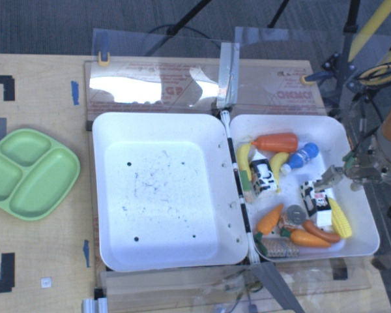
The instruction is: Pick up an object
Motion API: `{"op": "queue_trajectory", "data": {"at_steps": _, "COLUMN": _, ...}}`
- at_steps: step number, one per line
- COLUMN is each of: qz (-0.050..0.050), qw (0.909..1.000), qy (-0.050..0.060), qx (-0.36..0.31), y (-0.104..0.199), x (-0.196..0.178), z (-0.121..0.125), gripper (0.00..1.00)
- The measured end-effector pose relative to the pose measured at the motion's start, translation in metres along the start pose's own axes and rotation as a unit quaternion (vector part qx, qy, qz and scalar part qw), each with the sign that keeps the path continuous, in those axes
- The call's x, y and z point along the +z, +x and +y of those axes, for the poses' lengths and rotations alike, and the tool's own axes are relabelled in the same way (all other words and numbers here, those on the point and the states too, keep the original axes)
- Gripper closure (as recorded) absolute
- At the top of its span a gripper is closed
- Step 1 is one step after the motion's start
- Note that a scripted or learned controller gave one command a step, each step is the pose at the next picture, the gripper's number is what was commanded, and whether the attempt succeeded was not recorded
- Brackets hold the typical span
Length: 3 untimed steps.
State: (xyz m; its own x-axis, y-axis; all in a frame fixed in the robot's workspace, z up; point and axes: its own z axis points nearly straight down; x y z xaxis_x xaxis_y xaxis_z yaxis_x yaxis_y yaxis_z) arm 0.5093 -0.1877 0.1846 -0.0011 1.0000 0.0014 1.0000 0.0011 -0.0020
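Desk (39, 77): a light wooden top bearing two shallow white bins side by side, with blue tape marks near its left part.
Left bin (159, 191): middle of the frame, its floor marked with faint blue scribbles and a few dark dots.
Right bin (358, 201): right of the frame, touching the left bin along a shared edge, and holding a heap of toy food and small packs.
Toy foods: a long orange carrot (275, 141) lies across the upper part of the right bin; a yellow banana (244, 158) stands beside it to the left; a corn cob (341, 217) sits at lower right; two more carrots (311, 238) lie near the bottom edge.
Other items: a blue-capped bottle (301, 157) just right of the upper carrot, and a black-and-white carton (263, 175) below it (print too small to read).
End effector (330, 177): over the right side of the right bin, just above a second black-and-white pack (316, 201); whether it is released or clenched I cannot tell.
Green plate (30, 173): a three-section plate at far left of the desk, well apart from the bins.
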Motion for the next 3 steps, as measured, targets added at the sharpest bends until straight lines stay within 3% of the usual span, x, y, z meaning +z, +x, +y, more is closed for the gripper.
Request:
{"op": "queue_trajectory", "data": {"at_steps": 1, "qz": 0.000, "qw": 0.9995, "qy": 0.000, "qx": -0.032, "y": 0.012, "x": 0.046, "z": 0.008, "gripper": 0.00}}
{"op": "queue_trajectory", "data": {"at_steps": 2, "qz": -0.001, "qw": 0.9935, "qy": -0.003, "qx": -0.114, "y": 0.010, "x": 0.098, "z": 0.005, "gripper": 0.00}}
{"op": "queue_trajectory", "data": {"at_steps": 3, "qz": -0.002, "qw": 0.9936, "qy": -0.005, "qx": -0.113, "y": 0.009, "x": 0.087, "z": 0.007, "gripper": 1.00}}
